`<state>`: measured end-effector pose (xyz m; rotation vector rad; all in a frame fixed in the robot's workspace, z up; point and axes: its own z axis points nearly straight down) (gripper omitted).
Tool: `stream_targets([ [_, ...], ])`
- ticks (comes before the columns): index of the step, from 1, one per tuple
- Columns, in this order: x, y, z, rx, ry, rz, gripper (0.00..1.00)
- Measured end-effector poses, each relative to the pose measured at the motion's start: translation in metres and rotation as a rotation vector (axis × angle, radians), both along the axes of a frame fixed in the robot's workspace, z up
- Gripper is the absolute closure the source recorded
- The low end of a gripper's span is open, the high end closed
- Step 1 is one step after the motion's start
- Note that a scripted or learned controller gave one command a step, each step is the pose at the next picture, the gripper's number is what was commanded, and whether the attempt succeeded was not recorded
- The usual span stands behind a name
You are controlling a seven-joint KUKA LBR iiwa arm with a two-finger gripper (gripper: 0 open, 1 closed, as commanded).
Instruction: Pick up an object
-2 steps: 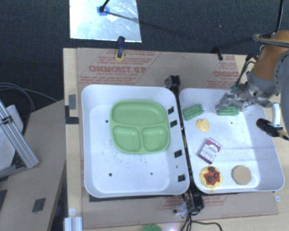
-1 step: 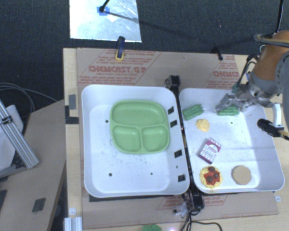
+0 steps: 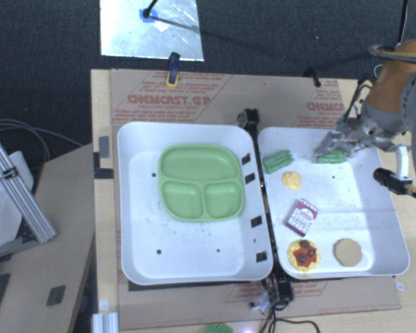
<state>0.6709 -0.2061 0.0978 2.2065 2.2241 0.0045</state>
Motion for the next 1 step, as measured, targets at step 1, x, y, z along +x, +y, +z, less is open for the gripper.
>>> stream_targets([
  [1,-0.0257,0.0962,0.0673,0.004,0.002,0.003,1.00],
])
